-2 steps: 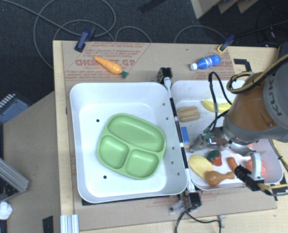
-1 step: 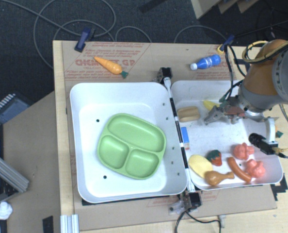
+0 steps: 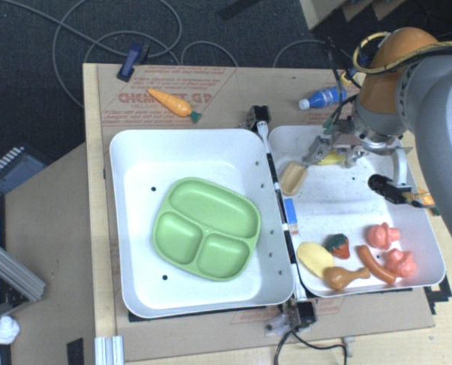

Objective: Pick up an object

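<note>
My gripper [image 3: 334,153] is low over the far end of the right bin [image 3: 431,238], with the grey arm and its orange band rising to the right. A small yellow piece [image 3: 331,159] shows right under it. A tan wedge-shaped toy [image 3: 293,178] lies just left of the gripper, against the divider. At the near end of this bin lie a pale yellow toy [image 3: 312,256], a strawberry [image 3: 337,243], a brown drumstick [image 3: 344,277], an orange sausage [image 3: 374,265] and two pink toys [image 3: 383,236].
The left bin [image 3: 135,166] holds a green divided plate [image 3: 206,228]. On the bench behind the bins lie an orange carrot [image 3: 173,103], a blue bottle [image 3: 323,98] and a blue clip [image 3: 131,61]. A blue tag [image 3: 289,211] sits on the rim between the bins.
</note>
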`<state>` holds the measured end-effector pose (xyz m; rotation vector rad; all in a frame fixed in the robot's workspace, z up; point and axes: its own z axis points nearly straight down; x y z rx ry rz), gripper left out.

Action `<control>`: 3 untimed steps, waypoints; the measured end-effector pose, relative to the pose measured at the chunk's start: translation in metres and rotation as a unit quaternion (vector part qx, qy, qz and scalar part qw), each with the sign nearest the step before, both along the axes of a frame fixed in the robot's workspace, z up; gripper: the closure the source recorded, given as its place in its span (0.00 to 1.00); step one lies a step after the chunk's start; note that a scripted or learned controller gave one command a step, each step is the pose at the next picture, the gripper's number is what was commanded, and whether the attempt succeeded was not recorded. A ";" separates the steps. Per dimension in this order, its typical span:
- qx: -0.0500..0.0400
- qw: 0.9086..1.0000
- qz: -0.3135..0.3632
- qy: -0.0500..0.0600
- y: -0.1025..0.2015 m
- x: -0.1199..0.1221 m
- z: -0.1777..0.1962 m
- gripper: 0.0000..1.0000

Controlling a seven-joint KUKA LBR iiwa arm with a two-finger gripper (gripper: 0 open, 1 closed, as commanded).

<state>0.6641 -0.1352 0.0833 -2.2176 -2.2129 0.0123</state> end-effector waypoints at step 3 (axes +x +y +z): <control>-0.001 1.000 0.002 -0.007 -0.047 -0.011 0.012 1.00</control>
